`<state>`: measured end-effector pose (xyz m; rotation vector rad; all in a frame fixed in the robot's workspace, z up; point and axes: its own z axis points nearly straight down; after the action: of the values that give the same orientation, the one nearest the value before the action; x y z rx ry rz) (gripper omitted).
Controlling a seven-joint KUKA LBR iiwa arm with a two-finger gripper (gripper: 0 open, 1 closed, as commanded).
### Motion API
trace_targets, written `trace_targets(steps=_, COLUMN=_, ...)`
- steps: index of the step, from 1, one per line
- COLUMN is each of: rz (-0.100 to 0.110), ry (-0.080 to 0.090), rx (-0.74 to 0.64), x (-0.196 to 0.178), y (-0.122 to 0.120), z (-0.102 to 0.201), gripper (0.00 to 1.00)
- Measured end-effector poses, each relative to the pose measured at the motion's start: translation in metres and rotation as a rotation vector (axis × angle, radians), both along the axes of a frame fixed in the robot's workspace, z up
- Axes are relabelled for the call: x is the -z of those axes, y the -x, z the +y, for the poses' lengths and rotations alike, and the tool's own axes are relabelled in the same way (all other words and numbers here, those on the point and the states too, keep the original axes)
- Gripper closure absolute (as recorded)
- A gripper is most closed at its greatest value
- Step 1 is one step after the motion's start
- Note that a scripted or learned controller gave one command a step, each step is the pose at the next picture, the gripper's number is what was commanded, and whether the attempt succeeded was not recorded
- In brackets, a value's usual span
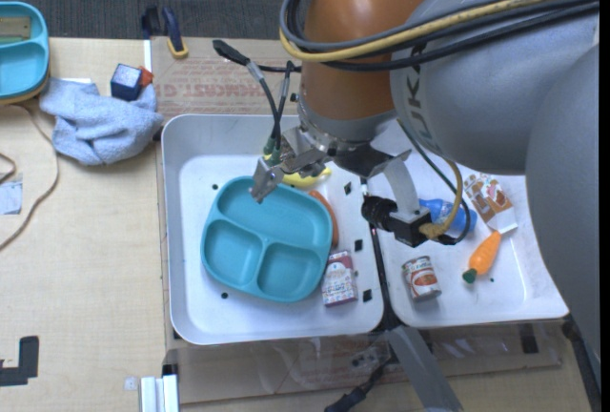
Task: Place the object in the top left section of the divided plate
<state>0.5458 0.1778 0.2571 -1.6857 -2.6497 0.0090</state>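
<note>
Just beyond the blue divided plate [269, 243], the yellow object [307, 177] under the end effector [270, 174], finger state unclear, looks light, smooth, best pinched across its middle.

You get even, fairly bright overhead light, no hard directional source. Shadows are soft: a faint one under the divided plate [270, 243] on the left bin [191, 305], another beneath the arm [496, 76] across the right bin [534, 291]. Mild sheen on the orange band [357, 29], a broad dull highlight, nothing blown out. White bin floors read clean, not clipped. The arm is close to the lens and looks a bit soft and oversized; bench-level things are sharper. Small labels on the cans are too blurry to read. The dark floor at the top is underexposed, with little detail. Overall resolution is low, with slight compression mush.
</note>
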Motion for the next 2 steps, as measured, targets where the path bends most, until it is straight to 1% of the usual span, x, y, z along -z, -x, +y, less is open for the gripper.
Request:
trace_targets(steps=1, rz=0.001, ry=0.002, rx=0.004, x=-0.0082, y=-0.0009, z=-0.0022, gripper=1.0)
trace_targets(steps=2, rz=0.001, ry=0.002, rx=0.004, x=-0.0082, y=-0.0009, z=-0.0022, gripper=0.0)
